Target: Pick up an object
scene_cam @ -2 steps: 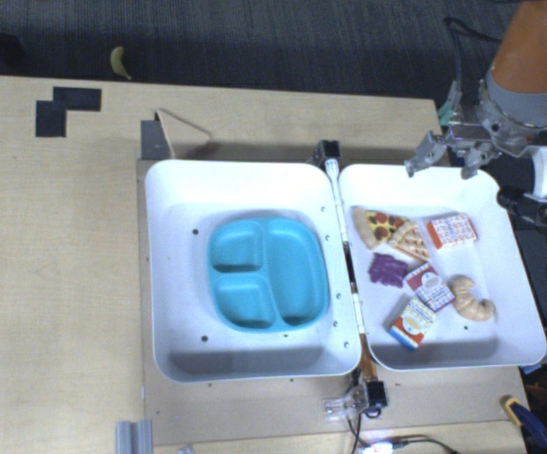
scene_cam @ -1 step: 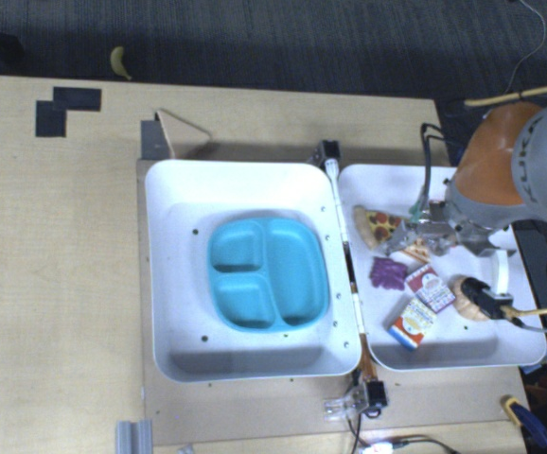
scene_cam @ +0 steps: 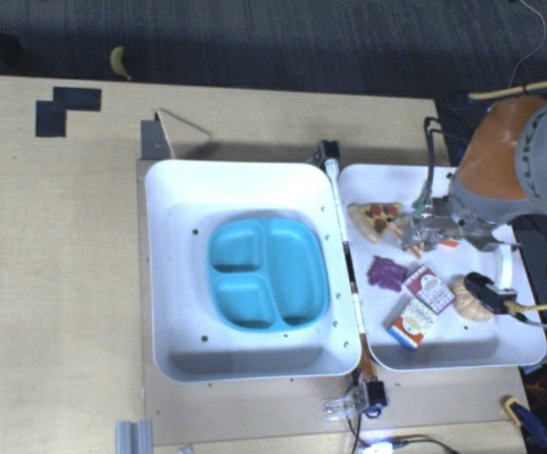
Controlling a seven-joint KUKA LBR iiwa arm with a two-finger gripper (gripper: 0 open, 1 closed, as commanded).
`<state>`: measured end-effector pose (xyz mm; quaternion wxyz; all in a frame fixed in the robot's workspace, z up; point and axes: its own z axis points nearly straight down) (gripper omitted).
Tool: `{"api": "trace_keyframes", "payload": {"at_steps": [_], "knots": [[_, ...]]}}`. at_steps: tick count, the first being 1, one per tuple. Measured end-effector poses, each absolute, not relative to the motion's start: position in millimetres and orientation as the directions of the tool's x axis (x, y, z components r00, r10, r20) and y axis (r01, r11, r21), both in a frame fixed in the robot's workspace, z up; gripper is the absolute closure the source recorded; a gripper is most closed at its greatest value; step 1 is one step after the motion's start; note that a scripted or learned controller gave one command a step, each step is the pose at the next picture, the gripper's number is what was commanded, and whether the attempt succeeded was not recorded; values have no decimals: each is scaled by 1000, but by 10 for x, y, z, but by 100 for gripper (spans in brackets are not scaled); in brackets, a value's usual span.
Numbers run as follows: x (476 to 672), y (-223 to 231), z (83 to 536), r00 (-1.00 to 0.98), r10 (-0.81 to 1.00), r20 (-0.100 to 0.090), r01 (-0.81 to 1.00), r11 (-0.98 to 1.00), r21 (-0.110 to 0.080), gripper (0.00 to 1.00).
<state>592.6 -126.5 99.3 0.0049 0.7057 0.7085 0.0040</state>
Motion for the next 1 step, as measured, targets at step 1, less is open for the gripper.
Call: {"api": "trace_keyframes", "payload": {"at_steps": [1], "knots": [[5386,-664,2180,-5,1000,1,1000,5,4,100]]}}
